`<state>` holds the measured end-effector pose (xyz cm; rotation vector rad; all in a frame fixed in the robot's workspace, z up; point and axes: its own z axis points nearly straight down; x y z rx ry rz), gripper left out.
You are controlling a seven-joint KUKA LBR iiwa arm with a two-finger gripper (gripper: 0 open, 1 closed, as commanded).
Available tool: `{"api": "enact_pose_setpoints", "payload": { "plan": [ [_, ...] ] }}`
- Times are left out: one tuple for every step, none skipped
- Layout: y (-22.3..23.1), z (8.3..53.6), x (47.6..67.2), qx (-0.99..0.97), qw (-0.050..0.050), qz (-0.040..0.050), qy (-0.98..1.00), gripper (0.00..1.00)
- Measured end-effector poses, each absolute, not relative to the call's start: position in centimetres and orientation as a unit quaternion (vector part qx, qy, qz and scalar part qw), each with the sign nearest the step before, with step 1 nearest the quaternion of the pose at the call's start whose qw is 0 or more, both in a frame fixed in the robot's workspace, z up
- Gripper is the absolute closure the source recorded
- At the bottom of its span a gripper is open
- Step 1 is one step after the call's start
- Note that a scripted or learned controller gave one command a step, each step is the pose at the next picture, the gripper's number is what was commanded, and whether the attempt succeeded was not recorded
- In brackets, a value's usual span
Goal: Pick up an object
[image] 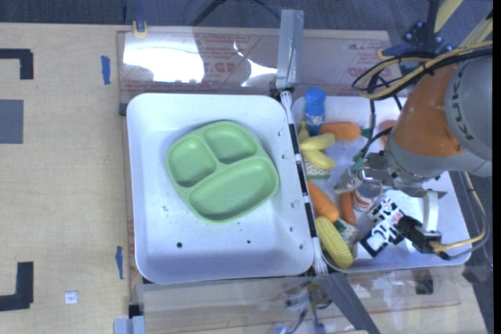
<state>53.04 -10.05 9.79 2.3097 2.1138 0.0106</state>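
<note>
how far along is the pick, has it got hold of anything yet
Done: the arm has reached in over the right bin, above the pile of toy food. In hand: the gripper sits low by the carrots and corn cob, but no item shows between its fingers. Left: gripping an object and lifting it. The green divided plate lies in the left bin.

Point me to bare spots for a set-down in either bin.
Left bin: bare floor rings the green divided plate, widest along its near edge. Right bin: crowded, with corn cob, carrots, banana and blue bottle lining its left side under the arm.
</note>
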Motion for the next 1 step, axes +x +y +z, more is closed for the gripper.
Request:
{"api": "enact_pose_setpoints", "payload": {
  "plan": [
    [-6.24, 18.46, 60.28, 0.757, 0.0, -0.0004, 0.653, 1.0]
  ]
}}
